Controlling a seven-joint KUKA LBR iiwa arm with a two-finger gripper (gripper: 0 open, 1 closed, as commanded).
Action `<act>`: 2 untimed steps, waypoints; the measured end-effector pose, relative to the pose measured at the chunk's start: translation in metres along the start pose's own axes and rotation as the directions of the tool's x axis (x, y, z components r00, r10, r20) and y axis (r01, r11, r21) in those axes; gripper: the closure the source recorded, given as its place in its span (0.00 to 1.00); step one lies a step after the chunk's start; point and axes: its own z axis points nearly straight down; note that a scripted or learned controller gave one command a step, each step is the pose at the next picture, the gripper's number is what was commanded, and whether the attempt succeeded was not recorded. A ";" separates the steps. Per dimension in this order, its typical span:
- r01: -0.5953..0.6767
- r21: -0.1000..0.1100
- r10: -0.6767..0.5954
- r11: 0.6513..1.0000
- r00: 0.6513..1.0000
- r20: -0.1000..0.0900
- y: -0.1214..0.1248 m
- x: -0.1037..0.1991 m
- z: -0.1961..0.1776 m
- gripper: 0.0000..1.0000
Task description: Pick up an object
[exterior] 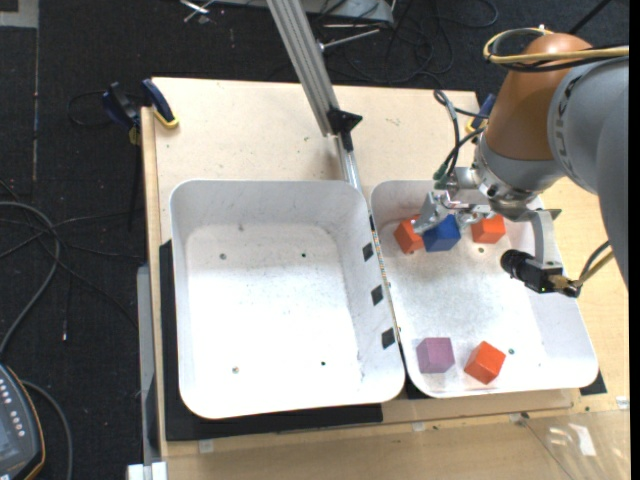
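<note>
My arm (560, 98) comes in from the right, grey with the orange band, and bends down over the far end of the right bin (560, 348). My pincer (440, 213) is low there, right over the blue block (441, 235); can't tell if it is released or clenched, and can't tell whether it has the block. Blue block sits near the bin's back wall, with an orange block (406, 236) touching or just beside it on the left and another orange block (488, 230) just beside it on the right. Those three make a short row under my wrist. At the near end of the same bin: a purple block (435, 354) and a third orange block (485, 361), close to each other, well apart from the far row. A black cylindrical part (525, 268) with a cable hangs off my wrist over the bin's right side. Left bin (190, 218) is beside it, walls touching along the middle. Both bins rest on the wooden table (240, 128). A metal rail (300, 48) slants across the table's far side toward the bins.
</note>
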 end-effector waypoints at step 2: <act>-0.001 0.009 0.001 1.000 1.000 -0.002 0.040 0.151 0.006 1.00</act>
